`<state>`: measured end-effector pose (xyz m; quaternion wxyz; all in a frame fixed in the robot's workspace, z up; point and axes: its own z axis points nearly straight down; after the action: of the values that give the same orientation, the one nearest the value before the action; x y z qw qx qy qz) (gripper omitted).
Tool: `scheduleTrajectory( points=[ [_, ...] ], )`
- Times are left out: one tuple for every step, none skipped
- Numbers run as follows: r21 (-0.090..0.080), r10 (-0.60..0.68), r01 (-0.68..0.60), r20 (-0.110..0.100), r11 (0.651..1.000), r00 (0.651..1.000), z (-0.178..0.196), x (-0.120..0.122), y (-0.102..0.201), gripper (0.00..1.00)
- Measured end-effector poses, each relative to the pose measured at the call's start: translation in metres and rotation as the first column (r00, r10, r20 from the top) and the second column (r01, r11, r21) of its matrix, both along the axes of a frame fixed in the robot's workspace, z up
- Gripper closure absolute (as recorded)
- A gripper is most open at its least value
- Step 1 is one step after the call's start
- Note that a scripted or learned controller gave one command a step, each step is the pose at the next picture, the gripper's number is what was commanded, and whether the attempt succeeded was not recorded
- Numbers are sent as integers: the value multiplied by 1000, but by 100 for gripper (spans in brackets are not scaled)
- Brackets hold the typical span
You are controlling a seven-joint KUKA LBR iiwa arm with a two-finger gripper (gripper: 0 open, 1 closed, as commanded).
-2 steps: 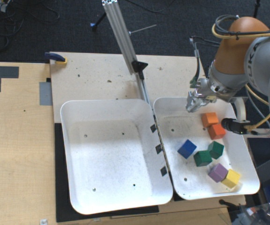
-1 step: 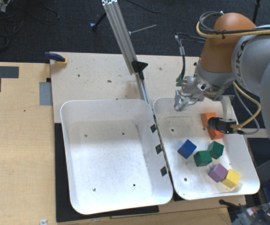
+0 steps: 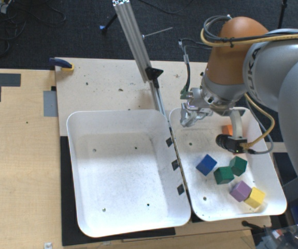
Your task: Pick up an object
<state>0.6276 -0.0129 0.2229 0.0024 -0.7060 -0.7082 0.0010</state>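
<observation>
Jaws [image 3: 190, 115] hang low over the far left part of the right bin [image 3: 273, 204], close to the divider where the two bins meet; whether they are released or clenched cannot be told from this slanted view, and no object shows between them. Above them rises the grey arm [image 3: 273, 71] with its orange band [image 3: 231, 51], entering from the right, with cables looping round the wrist.

Well apart from the jaws, toward the near side of the right bin, lie the blocks: a blue cube [image 3: 206, 164], a dark green cube [image 3: 223, 175] just beside a second green cube [image 3: 238, 165], a purple cube [image 3: 240, 190] touching a yellow cube [image 3: 255, 197]. A small orange block [image 3: 227, 130] sits close under the arm, partly hidden by a black fitting.

On the left, the left bin [image 3: 81, 123] shows only dark specks on its floor. Both bins rest on the pale wooden desk [image 3: 19, 154], which bears grey patches at its left edge. A slanted metal rail [image 3: 136, 40] runs from the far side down to the divider.
</observation>
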Motion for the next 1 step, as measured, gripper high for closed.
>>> scheduleTrajectory(
  points=[
    [0, 1, -1, 0, 1000, 1000, -6, -7, 57, 100]
  ],
)
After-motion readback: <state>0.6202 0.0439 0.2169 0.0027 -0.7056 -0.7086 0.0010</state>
